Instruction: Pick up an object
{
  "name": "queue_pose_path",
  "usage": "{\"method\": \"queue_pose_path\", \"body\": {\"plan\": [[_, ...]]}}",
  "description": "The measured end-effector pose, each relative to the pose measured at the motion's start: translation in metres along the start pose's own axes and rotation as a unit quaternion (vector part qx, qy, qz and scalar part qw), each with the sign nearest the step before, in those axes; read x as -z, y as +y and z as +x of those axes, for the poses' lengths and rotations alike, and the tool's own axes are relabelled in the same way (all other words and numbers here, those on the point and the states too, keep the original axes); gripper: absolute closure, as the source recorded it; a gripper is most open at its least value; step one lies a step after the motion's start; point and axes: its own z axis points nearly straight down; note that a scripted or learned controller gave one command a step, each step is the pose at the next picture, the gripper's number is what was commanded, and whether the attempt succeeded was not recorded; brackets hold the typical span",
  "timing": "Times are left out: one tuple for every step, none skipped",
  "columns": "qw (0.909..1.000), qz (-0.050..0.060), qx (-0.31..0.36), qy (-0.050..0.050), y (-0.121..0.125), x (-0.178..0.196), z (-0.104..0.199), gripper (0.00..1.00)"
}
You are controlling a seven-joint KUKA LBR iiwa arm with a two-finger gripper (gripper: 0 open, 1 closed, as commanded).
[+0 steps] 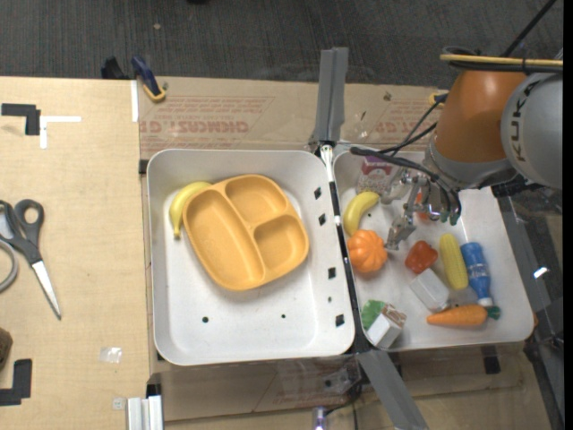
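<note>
gripper over right bin | we cannot tell the jaw state | nothing seen held | pumpkin lies just left of it, red block just below

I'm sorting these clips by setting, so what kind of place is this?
Most likely a robotics lab bench set up for pick-up trials. Two shallow white bins sit side by side on cardboard, toy food such as a carrot fills the right bin, and scissors lie on the wooden worktop.
</note>
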Motion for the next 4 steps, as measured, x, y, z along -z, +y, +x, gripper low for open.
{"method": "queue_pose_path", "body": {"plan": [[0.9977,0.001,0.067,-0.001,-0.039,0.001,-0.022,0.00],[0.9976,0.000,0.070,0.001,-0.072,0.000,0.007,0.00],[0.9966,0.000,0.083,0.002,-0.093,-0.001,0.056,0.00],[0.9965,0.000,0.083,0.001,-0.093,0.007,0.055,1.00]]}}
